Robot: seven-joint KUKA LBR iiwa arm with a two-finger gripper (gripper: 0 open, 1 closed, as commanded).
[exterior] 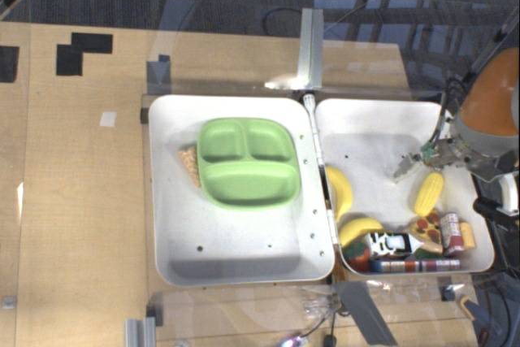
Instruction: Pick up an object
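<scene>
Tool (pixel 424 161) above unlabelled corn cob (pixel 429 193)

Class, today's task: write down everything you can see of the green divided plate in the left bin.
The green divided plate is a light green, rounded rectangle that looks like matte plastic. It has three compartments: two smaller ones along the far side and one wide one along the near side, all bare. It lies flat and face up in the left bin, towards the far half. A tan, speckled flat item pokes out from under its left edge. The gripper is over the other bin.
</scene>
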